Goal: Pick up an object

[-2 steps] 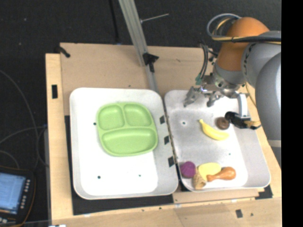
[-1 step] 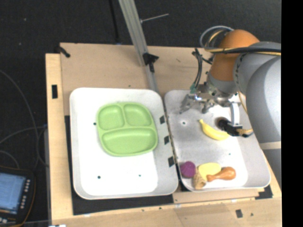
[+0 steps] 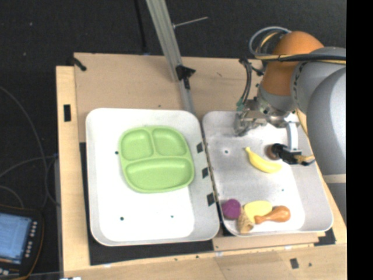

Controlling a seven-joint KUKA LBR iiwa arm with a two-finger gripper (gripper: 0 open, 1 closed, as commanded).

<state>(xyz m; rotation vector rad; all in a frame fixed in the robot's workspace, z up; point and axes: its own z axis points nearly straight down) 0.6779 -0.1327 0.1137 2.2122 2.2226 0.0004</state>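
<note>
Two white bins sat side by side on a brown bench (image 3: 134, 80). The left bin (image 3: 105, 214) held a green plate (image 3: 156, 159) with three little sections, lying flat near the top middle of the bin. A thin metal pole (image 3: 166, 37) leaned down from the top and ended between the two bins. The right bin (image 3: 230, 133) held the toys. A purple ball (image 3: 231, 208) lay at its bottom left corner, touching a yellow toy (image 3: 254, 210) just beside it. An orange-brown toy (image 3: 273, 215) shaped like a drumstick lay against the right side of that yellow one. A yellow banana (image 3: 261, 161) lay in the middle of the bin, well apart from those three. The gripper (image 3: 247, 120) hung over the top part of the right bin, above and to the left of the banana, and nothing could be seen between its ends. Whether it was spread or closed could not be told. The big grey arm (image 3: 323, 109) with its orange band (image 3: 288, 63) came in from the right.
</note>
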